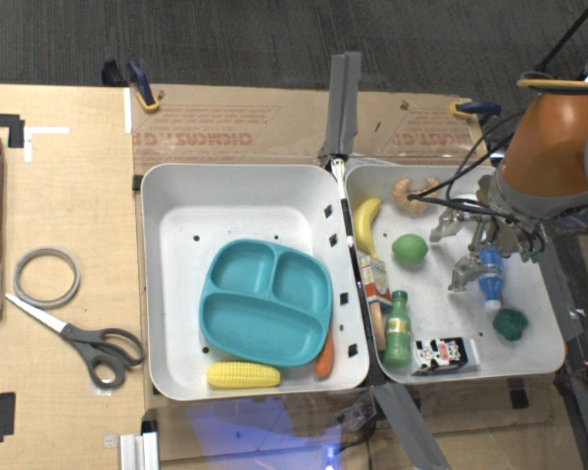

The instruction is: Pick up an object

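Camera view shows the two-finger gripper (473,255), fingers spread and holding nothing, low inside the right white bin (529,360), beside a small blue-and-white plastic bottle (490,279), seemingly positioned to grasp it.

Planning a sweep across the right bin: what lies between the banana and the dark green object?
In the camera view, the green ball and the gripper lie between the banana and the dark green object.

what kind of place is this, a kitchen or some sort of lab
Most likely a robotics lab bench, not a kitchen: two white bins hold toy food like a banana and corn, and a robot arm reaches in beside tape and scissors.
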Controlling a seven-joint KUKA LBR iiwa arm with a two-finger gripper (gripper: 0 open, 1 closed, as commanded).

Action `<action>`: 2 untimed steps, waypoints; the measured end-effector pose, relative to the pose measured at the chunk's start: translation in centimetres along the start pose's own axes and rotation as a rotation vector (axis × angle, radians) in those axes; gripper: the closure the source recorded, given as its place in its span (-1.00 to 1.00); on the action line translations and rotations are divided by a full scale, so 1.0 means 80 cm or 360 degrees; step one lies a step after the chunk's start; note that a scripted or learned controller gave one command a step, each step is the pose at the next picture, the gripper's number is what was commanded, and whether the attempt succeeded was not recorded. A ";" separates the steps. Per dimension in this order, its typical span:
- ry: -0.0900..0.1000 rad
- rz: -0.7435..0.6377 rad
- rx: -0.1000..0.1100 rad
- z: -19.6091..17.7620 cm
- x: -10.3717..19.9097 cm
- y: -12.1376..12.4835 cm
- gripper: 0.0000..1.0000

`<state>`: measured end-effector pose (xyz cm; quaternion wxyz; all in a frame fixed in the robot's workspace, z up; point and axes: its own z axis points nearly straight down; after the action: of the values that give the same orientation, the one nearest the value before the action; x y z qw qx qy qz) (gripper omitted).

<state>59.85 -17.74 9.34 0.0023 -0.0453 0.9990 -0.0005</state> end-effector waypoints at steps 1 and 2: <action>-0.0002 -0.0190 0.0000 0.000 0.024 -0.054 -1.00; 0.0002 -0.0030 -0.0004 0.001 0.048 0.082 -1.00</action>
<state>55.40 -11.55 9.25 0.0015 -0.0546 0.9985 0.0006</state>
